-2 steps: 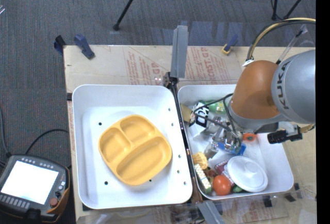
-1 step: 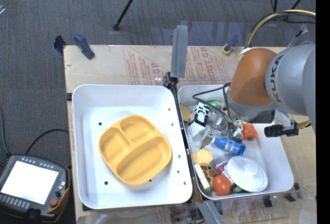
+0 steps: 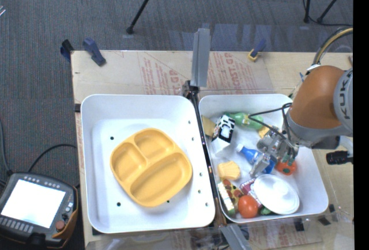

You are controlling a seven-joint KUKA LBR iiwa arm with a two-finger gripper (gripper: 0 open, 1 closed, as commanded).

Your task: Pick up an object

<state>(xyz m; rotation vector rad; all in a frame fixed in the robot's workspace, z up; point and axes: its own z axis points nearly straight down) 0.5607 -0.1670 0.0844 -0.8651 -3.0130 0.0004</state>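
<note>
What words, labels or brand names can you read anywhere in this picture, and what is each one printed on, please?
"KU": the start of a brand name on the grey arm, cut off at the frame edge.
Red printing on the cardboard sheet under the bins: too blurred to read.
White marks on the small black package: too small to read.

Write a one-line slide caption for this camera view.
Arm's gripper hovers low over the cluttered right bin, beside a white bowl and tomato; a yellow divided plate lies in the left bin.

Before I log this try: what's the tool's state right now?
Tool: low in the right bin among the clutter; open or shut cannot be told.
</note>
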